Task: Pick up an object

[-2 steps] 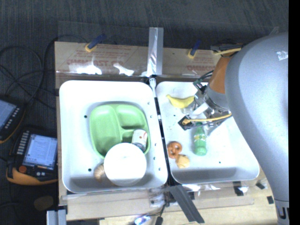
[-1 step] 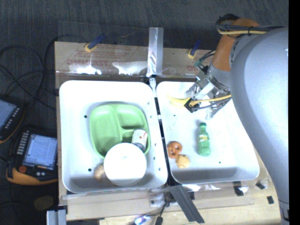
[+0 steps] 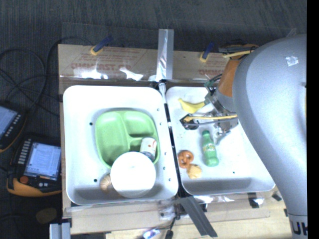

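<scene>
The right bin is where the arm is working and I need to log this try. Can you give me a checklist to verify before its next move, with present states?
1. Gripper over the right bin: ok.
2. Object seen between the fingers: cannot tell.
3. Green bottle lies free, just below the gripper: ok.
4. Banana apart from the bottle: ok.
5. Pretzel near the bin's left wall, away from the gripper: ok.

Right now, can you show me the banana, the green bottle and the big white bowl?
banana (image 3: pixel 191 104), camera view, middle of its curve
green bottle (image 3: pixel 210 149), camera view, middle of its body
white bowl (image 3: pixel 132 175), camera view, centre of its round top
</scene>
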